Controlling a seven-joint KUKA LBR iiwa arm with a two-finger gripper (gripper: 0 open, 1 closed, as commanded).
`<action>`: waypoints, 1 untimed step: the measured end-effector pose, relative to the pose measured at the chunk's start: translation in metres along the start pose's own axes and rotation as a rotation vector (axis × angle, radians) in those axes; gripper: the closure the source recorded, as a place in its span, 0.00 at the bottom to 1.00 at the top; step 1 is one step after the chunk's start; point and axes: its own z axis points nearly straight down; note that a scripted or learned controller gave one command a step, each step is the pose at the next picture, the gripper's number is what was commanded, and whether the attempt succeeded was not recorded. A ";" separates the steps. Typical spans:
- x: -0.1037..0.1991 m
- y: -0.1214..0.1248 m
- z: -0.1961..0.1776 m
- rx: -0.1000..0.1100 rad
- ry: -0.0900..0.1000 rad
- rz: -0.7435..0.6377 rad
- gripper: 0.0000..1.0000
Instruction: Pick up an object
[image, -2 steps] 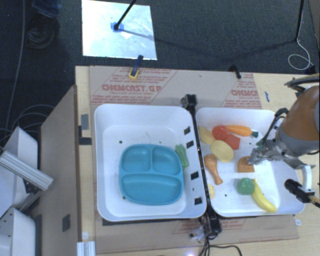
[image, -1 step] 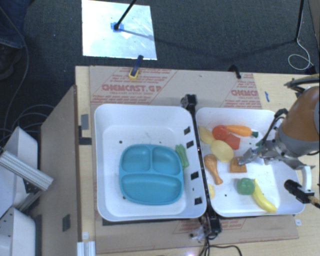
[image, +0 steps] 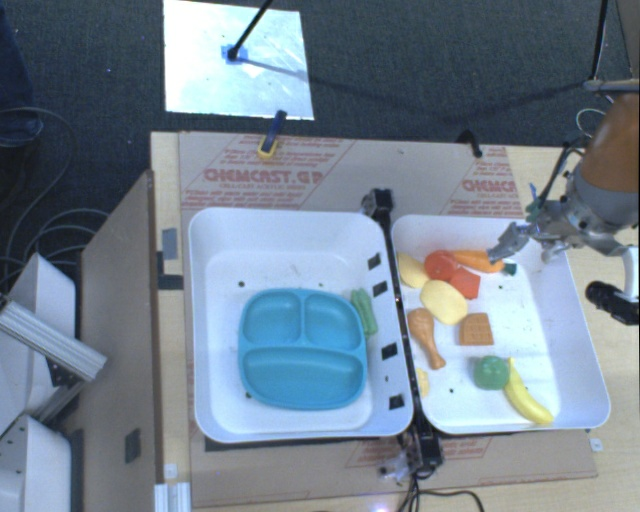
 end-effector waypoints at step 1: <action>-0.001 0.057 0.051 0.013 0.003 0.001 0.00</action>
